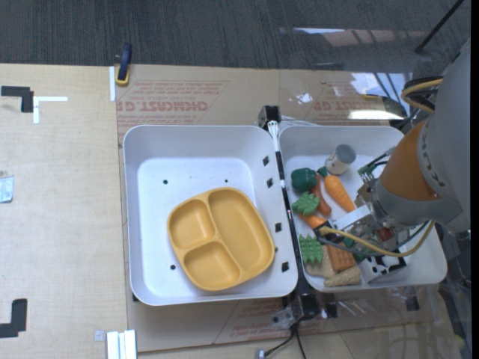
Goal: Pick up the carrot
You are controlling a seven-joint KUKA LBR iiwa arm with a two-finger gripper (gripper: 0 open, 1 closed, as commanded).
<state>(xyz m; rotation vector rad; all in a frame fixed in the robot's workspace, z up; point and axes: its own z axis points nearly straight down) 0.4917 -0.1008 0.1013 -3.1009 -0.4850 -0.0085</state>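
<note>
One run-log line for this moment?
arm: over right bin | carrot: lying in right bin, not held | yellow tray: left bin | grasp: none seen

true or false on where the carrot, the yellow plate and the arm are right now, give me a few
1. The carrot lies in the right bin. True.
2. The yellow divided plate sits in the right bin. False: it sits in the left bin.
3. The carrot rests on the yellow divided plate. False: it lies among other toy foods in the right bin, apart from the plate.
4. The arm hangs over the right bin. True.
5. The yellow divided plate has three compartments. True.
</note>
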